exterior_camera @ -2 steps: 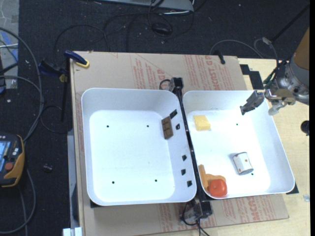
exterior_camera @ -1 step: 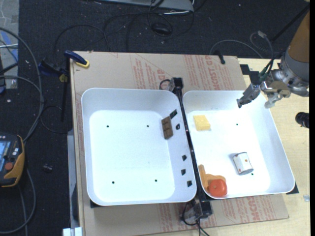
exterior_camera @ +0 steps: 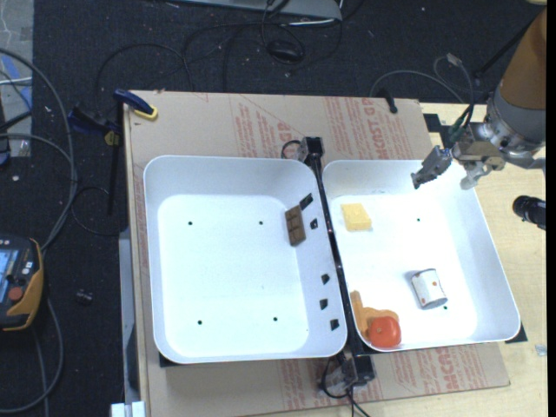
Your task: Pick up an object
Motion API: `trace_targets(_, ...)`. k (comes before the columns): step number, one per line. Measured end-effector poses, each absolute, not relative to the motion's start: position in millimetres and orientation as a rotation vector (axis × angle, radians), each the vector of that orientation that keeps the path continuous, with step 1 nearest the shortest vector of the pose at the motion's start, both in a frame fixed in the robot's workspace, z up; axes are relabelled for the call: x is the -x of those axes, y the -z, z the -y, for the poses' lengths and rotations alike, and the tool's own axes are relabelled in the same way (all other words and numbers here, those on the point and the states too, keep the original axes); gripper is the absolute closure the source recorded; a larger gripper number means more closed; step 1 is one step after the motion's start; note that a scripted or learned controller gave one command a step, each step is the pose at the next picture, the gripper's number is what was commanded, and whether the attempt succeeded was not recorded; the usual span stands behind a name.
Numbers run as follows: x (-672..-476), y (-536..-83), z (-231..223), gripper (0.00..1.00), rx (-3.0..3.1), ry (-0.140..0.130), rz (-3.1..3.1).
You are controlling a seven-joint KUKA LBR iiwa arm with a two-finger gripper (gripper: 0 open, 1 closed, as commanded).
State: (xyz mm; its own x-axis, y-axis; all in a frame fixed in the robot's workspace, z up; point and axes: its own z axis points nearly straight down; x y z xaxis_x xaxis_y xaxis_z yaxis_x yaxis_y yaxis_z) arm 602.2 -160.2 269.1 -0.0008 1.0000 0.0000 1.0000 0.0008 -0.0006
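The arm reaches in from the right, orange band above the wrist, its hand [exterior_camera: 453,170] hanging with fingers spread apart, holding nothing.

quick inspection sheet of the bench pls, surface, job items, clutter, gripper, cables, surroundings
surface: cardboard sheet bearing a left bin and a right bin.
job's things: right bin holds a yellow block, a white-grey cylinder, and a red-orange toy in its near-left corner; left bin holds a brown piece at its right wall.
clutter: blue-yellow clamp at the cardboard's far-left corner.
gripper: gripper open, above the right bin's far edge, holding nothing.
cables: black cables on the floor.
surroundings: dark floor; handheld pendant at left.
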Motion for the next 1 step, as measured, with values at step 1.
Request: trace_targets(1, -594.6, -267.9, 149.1, 0.00, 2.220, 0.000, 2.223)
